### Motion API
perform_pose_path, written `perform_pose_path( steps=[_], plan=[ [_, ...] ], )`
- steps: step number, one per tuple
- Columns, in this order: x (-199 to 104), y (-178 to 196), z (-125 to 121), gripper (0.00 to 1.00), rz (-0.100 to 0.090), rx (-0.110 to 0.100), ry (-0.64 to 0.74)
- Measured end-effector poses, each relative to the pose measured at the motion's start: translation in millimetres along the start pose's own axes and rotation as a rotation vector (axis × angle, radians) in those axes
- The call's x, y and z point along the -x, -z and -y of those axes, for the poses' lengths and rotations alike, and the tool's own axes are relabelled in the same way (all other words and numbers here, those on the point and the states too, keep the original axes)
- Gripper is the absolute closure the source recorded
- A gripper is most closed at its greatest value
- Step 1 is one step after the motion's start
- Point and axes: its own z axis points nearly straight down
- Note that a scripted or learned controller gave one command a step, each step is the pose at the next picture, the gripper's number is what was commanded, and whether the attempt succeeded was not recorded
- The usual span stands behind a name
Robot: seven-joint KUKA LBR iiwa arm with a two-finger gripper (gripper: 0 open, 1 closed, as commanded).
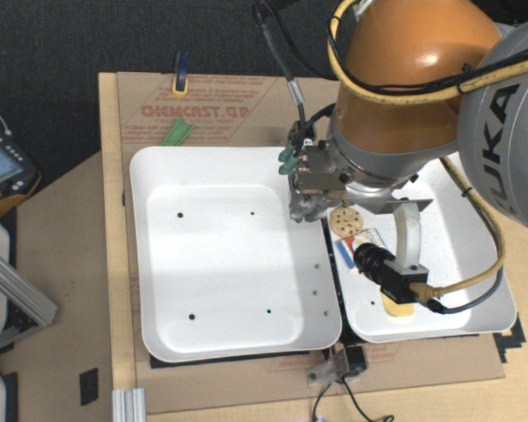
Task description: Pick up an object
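My gripper hangs low over the seam between the two bins, at the left edge of the right bin. Just to its right lies a round tan disc with small holes. Below the disc, a thin red and blue stick lies along the bin's left wall. A yellow object lies nearer the front, partly covered by robot hardware. The big orange wrist and grey arm hide much of the right bin. I see nothing between the gripper's tips.
The left bin is white with a few small dark dots on its floor. Behind it, on the cardboard sheet, lie a green clip and a blue clamp. Cables arch over the back.
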Motion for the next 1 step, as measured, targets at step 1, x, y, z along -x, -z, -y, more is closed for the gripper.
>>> perform_pose_path(
  steps=[1],
  plan=[
    [27.8,40.3,-0.1,1.00,0.003,-0.002,-0.010]
  ],
)
